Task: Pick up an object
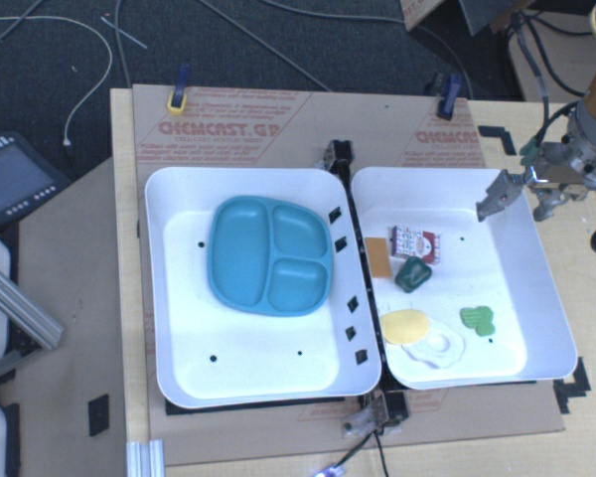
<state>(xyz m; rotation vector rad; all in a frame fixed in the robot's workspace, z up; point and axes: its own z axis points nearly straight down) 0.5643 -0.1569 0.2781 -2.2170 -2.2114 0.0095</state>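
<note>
The gripper (521, 195) hangs over the upper right rim of the right bin (546, 296), its two fingers spread apart with nothing between them, so this looks like the approach step. The candidates lie well apart from it, lower in that bin: a dark green piece (412, 274), a red-and-white packet (413, 242) and a yellow piece (405, 326); next it must swing inward over one and descend, fingers straddling it

There are 2 white bins (169, 266) and 1 blue divided plate (270, 256). The right bin holds 6 small items (413, 274). 2 clamps (180, 90) grip the bench's far edge.
</note>
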